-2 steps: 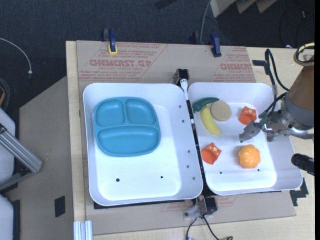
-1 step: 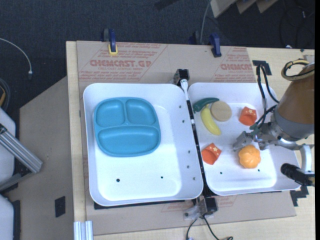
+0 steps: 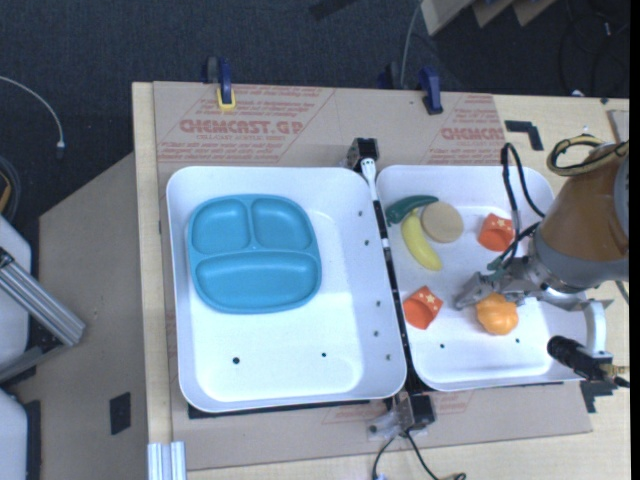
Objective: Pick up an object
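Observation:
In the right bin [image 3: 470, 368] lie a yellow banana [image 3: 421, 243], a green piece [image 3: 409, 207], a round beige disc [image 3: 442, 222], a red block [image 3: 495, 232] near the arm, another red block [image 3: 422, 308] at the bin's left side, and an orange fruit [image 3: 497, 316]. My gripper [image 3: 487, 292] reaches in from the right and hangs low, right over the top edge of the orange fruit. The gripper body hides part of the fruit, and I cannot tell whether it touches the fruit.
The left bin [image 3: 330, 348] holds a blue divided plate [image 3: 256, 251]. A black divider [image 3: 382, 258] runs between the bins. The arm's grey and orange wrist [image 3: 590, 228] covers the right bin's right edge. Cables [image 3: 515, 183] hang beside it.

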`<state>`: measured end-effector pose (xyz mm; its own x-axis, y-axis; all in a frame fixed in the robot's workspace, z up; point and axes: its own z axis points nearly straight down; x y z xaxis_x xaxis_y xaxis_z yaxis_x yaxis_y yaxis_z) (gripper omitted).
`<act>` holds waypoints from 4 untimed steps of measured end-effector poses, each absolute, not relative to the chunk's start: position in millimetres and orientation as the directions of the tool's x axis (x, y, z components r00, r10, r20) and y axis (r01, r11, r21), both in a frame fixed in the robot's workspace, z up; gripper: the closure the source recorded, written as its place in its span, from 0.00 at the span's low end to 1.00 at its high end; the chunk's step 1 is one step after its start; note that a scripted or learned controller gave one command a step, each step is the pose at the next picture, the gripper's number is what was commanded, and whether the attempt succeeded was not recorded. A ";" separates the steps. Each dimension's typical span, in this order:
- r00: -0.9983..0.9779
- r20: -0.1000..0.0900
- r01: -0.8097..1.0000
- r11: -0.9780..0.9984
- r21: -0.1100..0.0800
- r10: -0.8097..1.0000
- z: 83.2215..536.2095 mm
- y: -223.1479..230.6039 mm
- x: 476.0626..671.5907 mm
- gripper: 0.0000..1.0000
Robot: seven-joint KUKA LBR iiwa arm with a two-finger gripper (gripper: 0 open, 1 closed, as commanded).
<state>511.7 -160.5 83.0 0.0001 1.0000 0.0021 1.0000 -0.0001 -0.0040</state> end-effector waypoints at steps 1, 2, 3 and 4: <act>0.000 -0.001 1.000 0.000 0.001 1.000 94.8 -161.0 512.7 1.00; -0.001 -0.002 1.000 0.001 0.003 1.000 146.2 -151.5 509.2 1.00; -0.001 -0.003 1.000 0.001 0.006 1.000 189.0 -155.1 510.4 1.00; -0.002 -0.003 1.000 0.002 0.007 1.000 247.0 -149.2 518.8 1.00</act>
